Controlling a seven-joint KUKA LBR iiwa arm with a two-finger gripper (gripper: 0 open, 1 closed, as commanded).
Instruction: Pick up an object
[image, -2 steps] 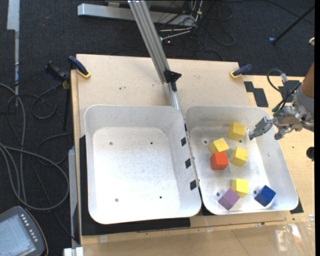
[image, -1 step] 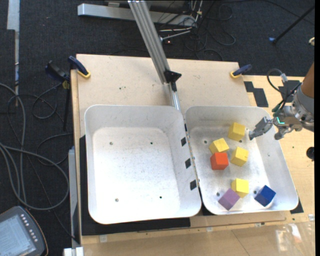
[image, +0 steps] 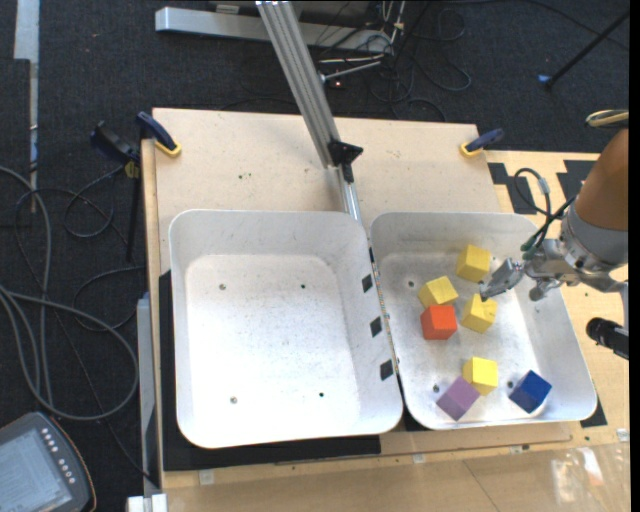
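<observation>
gripper (image: 497, 283) state can't tell, just above yellow cube (image: 480, 314); orange cube (image: 438, 322) close by, could get bumped on descent.

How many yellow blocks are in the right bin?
4. One sits at the back, one beside the orange block, one under the gripper, and one near the purple block.

The arm (image: 600, 215) reaches in from the bench's right edge, its end effector (image: 497, 283) angled down and leftward.
</observation>
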